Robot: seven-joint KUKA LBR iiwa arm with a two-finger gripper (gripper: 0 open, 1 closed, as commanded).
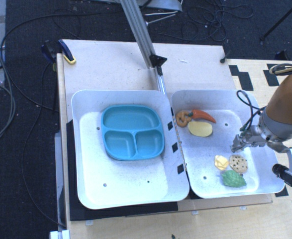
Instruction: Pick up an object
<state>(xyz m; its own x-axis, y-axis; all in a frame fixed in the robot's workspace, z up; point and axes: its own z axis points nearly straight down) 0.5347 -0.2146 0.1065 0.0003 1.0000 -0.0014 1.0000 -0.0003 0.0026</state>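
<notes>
Over the right bin (213,101), near its right rim, I see my claw (237,144), its state something I cannot tell, with the cookie (238,164) just below it, bare white floor opening to its left, and no lettering I can read on anything.

I see a blue tray (133,132) in a white bin (86,183), plus a chip-speckled brown cookie (238,163) and a green leaf (234,179).
</notes>
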